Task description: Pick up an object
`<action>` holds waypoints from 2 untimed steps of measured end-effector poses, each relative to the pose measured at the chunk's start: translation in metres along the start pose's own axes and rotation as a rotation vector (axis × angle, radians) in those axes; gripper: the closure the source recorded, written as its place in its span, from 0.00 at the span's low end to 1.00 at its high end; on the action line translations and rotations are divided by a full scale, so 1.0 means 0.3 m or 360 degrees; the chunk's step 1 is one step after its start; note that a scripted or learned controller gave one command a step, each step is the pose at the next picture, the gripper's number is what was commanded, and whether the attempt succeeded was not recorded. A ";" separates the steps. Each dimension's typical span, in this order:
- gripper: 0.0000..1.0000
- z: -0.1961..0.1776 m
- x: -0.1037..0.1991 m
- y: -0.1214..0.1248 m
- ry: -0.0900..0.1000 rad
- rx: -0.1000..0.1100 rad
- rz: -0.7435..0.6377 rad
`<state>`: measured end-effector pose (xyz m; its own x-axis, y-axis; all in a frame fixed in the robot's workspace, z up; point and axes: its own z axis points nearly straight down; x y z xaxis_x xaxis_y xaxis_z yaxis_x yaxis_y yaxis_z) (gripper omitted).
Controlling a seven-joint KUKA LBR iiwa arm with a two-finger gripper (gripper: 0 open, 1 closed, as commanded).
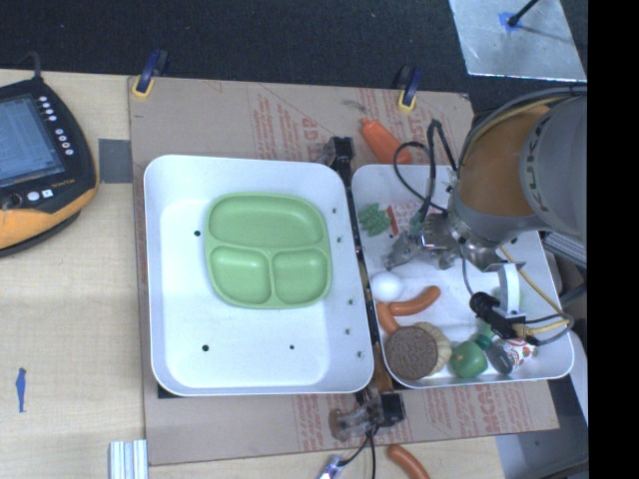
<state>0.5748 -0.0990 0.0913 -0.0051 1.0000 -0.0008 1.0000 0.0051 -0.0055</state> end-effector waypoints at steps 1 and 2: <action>0.00 -0.004 -0.106 0.192 0.0001 -0.0004 0.0002; 0.00 -0.005 -0.184 0.271 0.0002 -0.0005 0.0003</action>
<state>0.6564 -0.1537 0.0922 -0.0032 1.0000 0.0006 1.0000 0.0032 -0.0024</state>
